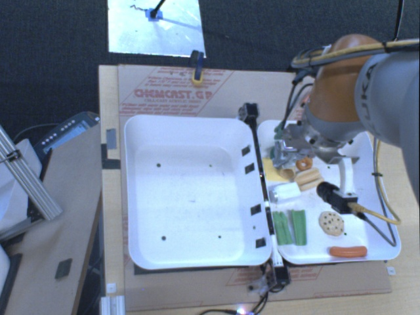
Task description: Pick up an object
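Your arm [367,90] reaches in from the right and hangs over the far part of the right bin [371,228], with the hand [284,153] low near that bin's left wall. From this slant you cannot tell how far the hand is open, and nothing can be seen gripped in it. Its metal tip sits right above the far edge of a yellow wedge [278,170]; you cannot tell whether the two touch. Just to the right of the hand lies a small brown ring [304,165], and directly nearer you from the ring is a tan block [308,178], close enough that they seem to touch. A white block [286,191] lies beside the tan one, just below the wedge. Nearer the front of the same bin, two green sticks [282,228] lie side by side, parallel and pointing front to back. A round speckled cookie [331,223] sits to their right, and an orange sausage [348,251] lies crosswise near the front rim. So every object you could pick is in the right bin. The left bin [190,195] stands right against it on the tabletop [170,94].
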{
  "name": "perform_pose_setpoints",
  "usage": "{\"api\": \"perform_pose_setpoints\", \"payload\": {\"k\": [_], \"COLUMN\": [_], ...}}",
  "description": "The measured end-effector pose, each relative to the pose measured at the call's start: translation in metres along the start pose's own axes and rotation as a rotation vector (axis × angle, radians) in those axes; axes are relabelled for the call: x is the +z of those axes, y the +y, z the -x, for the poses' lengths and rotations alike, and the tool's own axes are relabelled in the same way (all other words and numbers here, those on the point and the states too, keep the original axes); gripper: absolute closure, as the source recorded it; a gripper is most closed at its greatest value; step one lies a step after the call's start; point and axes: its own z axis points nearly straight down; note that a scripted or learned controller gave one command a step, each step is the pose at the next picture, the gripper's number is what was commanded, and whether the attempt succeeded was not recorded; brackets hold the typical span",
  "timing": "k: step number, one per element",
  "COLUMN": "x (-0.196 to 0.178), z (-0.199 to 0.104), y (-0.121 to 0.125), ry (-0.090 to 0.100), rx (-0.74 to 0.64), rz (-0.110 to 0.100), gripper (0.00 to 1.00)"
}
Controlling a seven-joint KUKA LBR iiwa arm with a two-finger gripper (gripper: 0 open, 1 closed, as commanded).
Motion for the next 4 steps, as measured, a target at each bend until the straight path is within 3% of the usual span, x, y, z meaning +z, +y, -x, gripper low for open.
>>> {"api": "perform_pose_setpoints", "payload": {"k": [1,2,3,4], "x": [-0.193,-0.118,-0.028,-0.171], "z": [-0.067,-0.098,-0.129,-0.183], "y": [0.018,-0.009,-0.085,-0.081], "ry": [0.002,-0.001,-0.002,0.006], "rx": [-0.011,-0.007,-0.008,-0.011], "rz": [0.030,0.003,-0.004,0.025], "gripper": [1.00,1.00,1.00,1.00]}}
